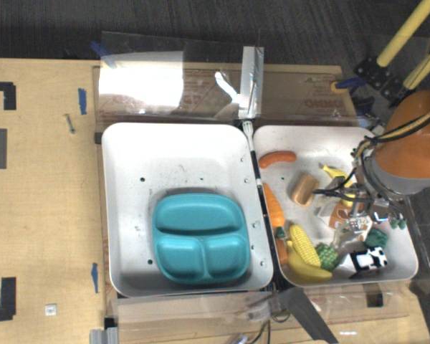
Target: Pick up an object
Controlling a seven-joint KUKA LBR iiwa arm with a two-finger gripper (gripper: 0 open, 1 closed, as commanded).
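Camera view gives you open floor in the left bin (122, 192) around a teal divided tray (199, 236) at its near middle. The right bin (405, 267) is crowded: a sausage (276, 158) at the far left, a carrot (274, 205) along the divider wall, corn (302, 244) over a banana (307, 271) near, and a black-and-white toy (369, 260) at the near right. The arm (408, 145) reaches in from the right, its pincer (351, 217) low over the right bin's middle; whether it's open or closed you cannot tell.
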